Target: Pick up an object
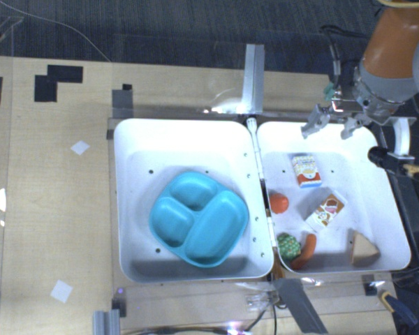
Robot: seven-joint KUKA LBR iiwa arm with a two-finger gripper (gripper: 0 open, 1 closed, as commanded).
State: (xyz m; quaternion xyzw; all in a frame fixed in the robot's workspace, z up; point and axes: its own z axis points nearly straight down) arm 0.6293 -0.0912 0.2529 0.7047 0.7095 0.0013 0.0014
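1. Camera view: the hand (332, 124) hovers over the far edge of the right bin (394, 208), its two fingers spread apart with nothing between them.
2. The nearest candidate, a small carton (306, 169), lies just below and slightly left of the hand, long axis running roughly along the bin's depth.
3. A second carton (326, 211) lies tilted further forward; an orange ball (279, 202) sits by the divider.
4. A green item (288, 244), a sausage (306, 250) and a wooden wedge (363, 248) crowd the near edge.
5. The left bin (133, 187) holds a blue divided plate (199, 218), well apart.
6. Nothing appears to block a straight descent onto the first carton.
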